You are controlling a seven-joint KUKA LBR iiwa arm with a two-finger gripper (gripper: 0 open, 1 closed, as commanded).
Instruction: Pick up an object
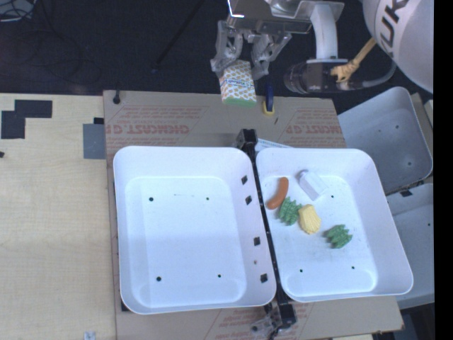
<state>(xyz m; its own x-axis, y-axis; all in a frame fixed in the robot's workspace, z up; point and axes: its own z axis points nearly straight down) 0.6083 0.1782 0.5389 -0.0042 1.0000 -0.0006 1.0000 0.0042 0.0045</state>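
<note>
Though partly hidden, gripper apparently clasps carton.

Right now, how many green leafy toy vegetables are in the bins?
2, both in the right white bin: one green leafy toy vegetable beside the yellow corn toy, the other lower right of the corn.

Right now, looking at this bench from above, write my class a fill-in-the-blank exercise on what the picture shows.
1. The tool holds a small ____ between its fingers, high above the bench.
2. The orange sausage lies in the ____ bin.
3. The yellow corn lies between two ____ leafy pieces.
4. The grey block rests ____ the bin.

Missing words: carton; right; green; inside
</note>
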